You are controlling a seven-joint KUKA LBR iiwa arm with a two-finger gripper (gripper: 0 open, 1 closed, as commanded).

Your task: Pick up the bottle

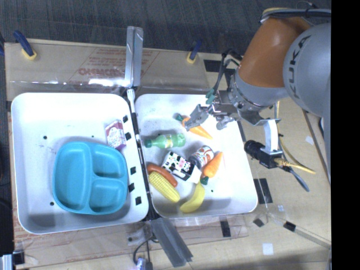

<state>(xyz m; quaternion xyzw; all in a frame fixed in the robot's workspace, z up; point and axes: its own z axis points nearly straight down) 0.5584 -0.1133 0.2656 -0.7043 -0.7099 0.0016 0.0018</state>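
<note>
From my seat the arm (292, 55) dominates the upper right: its grey body and orange band lean in over the far right corner of the right bin (239, 198), wrist angled down and toward the left. At its end the gripper (209, 116) hangs low over the bin's upper part, its two fingers spread apart with nothing between them; the left fingertip (195, 119) sits right above a small carrot (201, 131), though I cannot tell if it touches. The left bin (28, 111) lies beside the right one, their inner walls meeting along a line of black clips. In it I see a blue tray (90, 178) with three compartments, lying flat, and a small maroon packet (116, 134) at the tray's upper right, near the divider. The bottle (165, 141), green with a pale label, lies on its side in the right bin close to the divider, below and left of the gripper and clear of it. Below the bottle sit a black-and-white carton (179, 165), a can (202, 154), a bigger carrot (212, 164) leaning by the can, a hot dog (161, 175), corn (163, 187) and a banana (194, 199), all crowded together.
</note>
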